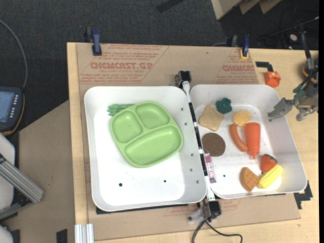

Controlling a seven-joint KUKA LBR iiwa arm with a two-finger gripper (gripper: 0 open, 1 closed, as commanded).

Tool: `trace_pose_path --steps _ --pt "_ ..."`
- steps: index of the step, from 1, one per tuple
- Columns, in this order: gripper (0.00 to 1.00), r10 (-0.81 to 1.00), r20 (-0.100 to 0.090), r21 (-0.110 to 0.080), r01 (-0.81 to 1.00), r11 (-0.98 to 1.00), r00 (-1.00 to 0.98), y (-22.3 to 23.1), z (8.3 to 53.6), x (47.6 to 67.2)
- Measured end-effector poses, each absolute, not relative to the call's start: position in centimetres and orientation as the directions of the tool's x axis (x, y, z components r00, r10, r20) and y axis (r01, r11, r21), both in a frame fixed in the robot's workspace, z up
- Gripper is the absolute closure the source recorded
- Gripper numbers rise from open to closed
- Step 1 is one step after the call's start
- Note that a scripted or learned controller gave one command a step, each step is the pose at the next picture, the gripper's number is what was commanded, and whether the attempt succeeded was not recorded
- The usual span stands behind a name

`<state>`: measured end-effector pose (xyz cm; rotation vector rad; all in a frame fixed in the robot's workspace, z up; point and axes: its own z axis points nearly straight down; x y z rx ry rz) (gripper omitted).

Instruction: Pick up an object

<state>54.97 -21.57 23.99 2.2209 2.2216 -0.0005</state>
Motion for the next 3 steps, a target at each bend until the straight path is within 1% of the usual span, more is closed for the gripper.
trace_pose_path --steps 1,2,3 --pt "0.0 1.0 0.007 -0.013 1.0 0.005 -0.004 -16.7 8.8 54.9" --pt "0.0 1.0 0.002 -0.003 1.0 0.002 -0.002 -13.5 8.4 53.9" --pt "1.0 1.0 -0.001 0.003 1.0 0.0 0.0 -13.7 9.6 54.1"
